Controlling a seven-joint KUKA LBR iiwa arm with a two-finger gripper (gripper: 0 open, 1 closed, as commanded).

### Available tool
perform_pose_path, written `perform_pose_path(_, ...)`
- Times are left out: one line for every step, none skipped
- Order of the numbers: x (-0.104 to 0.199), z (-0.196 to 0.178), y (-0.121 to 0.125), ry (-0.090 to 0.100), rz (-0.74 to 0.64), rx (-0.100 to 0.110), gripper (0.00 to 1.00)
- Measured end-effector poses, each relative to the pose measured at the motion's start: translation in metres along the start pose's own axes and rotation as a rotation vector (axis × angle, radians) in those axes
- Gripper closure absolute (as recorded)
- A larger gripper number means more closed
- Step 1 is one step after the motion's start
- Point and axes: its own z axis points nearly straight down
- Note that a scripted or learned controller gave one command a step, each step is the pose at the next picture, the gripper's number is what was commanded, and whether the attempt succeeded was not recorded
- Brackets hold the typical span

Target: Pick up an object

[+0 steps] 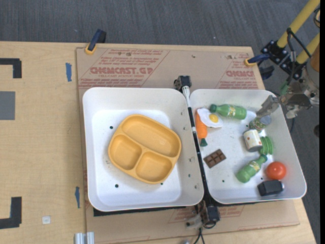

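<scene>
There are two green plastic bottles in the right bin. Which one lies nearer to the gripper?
The green plastic bottle with the yellow label, at the bin's far side beside the gripper; the other green bottle lies beside the red ball.

single fixed cam above the bench (40, 136), looking down at a slant. mid-range: both white bins fit in frame, left bin (96, 151) and right bin (294, 187) side by side, grey floor across the top, arm entering at right edge.
</scene>
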Motion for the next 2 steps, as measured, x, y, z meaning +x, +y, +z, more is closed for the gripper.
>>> perform_pose_path(-0.0039,0.1472,-0.0121,0.0,0.144,-0.002,0.0)
perform_pose_path(-0.0039,0.1372,-0.0115,-0.001,0.144,-0.004,1.0)
